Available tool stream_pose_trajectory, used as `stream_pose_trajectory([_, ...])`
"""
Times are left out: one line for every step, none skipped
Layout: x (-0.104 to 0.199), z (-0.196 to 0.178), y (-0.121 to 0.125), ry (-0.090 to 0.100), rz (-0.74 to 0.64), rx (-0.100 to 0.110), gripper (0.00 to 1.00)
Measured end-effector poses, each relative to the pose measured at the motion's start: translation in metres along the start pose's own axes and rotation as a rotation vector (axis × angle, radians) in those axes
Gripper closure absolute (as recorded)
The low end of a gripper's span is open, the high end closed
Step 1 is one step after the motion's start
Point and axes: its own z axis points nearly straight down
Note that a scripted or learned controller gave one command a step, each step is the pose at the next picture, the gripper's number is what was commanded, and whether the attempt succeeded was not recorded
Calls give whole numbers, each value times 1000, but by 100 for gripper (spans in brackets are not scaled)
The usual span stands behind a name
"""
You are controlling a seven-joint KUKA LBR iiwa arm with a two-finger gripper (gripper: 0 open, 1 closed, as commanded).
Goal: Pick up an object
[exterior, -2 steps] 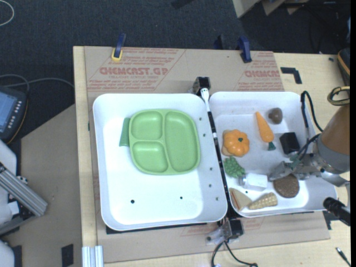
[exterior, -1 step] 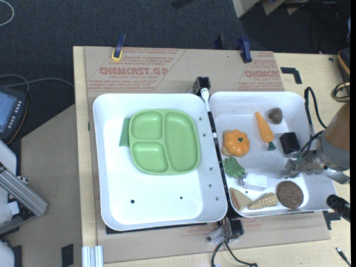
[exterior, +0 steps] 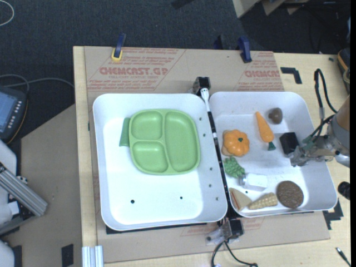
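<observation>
A glossy, ribbed, pumpkin-shaped orange toy (exterior: 236,142) with a green stem is taken as the landmark; it lies in the right-hand shallow white plastic bin (exterior: 253,96), close to the bin's left wall.

- Right of the pumpkin and slightly higher in the view, a smooth, tapered orange toy carrot (exterior: 263,128) is seen. Its long axis runs steeply down the view, with the dark green leaf end pointing down and to the right.
- Beyond the carrot's upper end, a small, rounded, dull brown lump (exterior: 275,115) is found.
- Just below the pumpkin lies a knobbly green leafy piece (exterior: 234,167), and below that a flat white slab (exterior: 256,181).
- Further below, a tan wedge (exterior: 239,198) is touched by a bumpy, pale yellow corn cob (exterior: 262,202). The cob's long axis lies almost level, rising slightly to the right.
- Just beside the cob's right end, a rough, dark brown disc (exterior: 290,193) is set.

The metal gripper (exterior: 300,156) is seen well to the right of the pumpkin, near the bin's right wall. Whether it is wide, narrow or holding anything cannot be told.

Left of the pumpkin, in the other white bin (exterior: 156,196), a matte, rounded, pale green plate with three compartments (exterior: 164,141) is laid.
</observation>
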Motion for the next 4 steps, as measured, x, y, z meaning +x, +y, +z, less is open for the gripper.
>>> stream_pose_trajectory([2, -44, 3, 0, 0, 0, 100])
stream_pose_trajectory([2, -71, 5, 0, 1, 1, 100])
stream_pose_trajectory([53, -81, 26, 3, -3, 3, 100])
stream_pose_trajectory([102, -86, 48, 4, -5, 3, 100])
